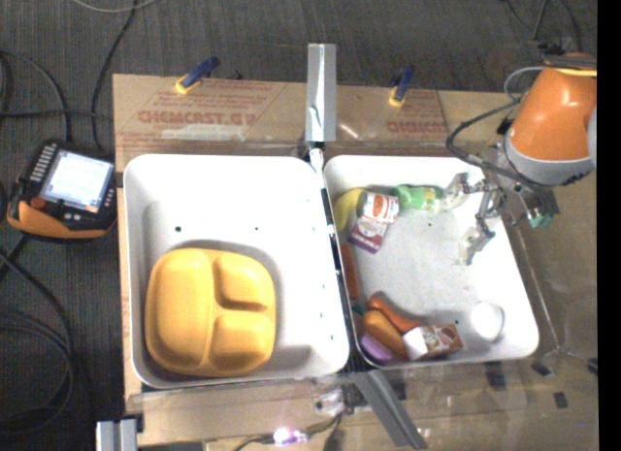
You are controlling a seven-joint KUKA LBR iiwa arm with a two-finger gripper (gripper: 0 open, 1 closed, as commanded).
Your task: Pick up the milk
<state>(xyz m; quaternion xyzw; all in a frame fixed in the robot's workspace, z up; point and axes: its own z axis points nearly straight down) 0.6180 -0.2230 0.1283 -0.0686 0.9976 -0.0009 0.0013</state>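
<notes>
The small red-and-white milk carton lies on its side at about six o'clock in the right-hand shallow white bin, touching an orange carrot-shaped toy; a purple piece beside it is half hidden under the bin's rim, too little showing to name; a white round cup sits just beside the carton toward five o'clock. At twelve o'clock of that bin a green bottle, a red-and-white can and a yellow banana-like shape crowd together, their edges hard to separate. The metal gripper hangs over the bin's two o'clock area, well apart from the carton; its thin fingers blur into the white floor, so I cannot tell how they stand. The arm's orange band is cut by the frame's right edge. The left-hand white bin holds a yellow divided plastic tray; a handheld control pendant lies off the bench at nine o'clock.
</notes>
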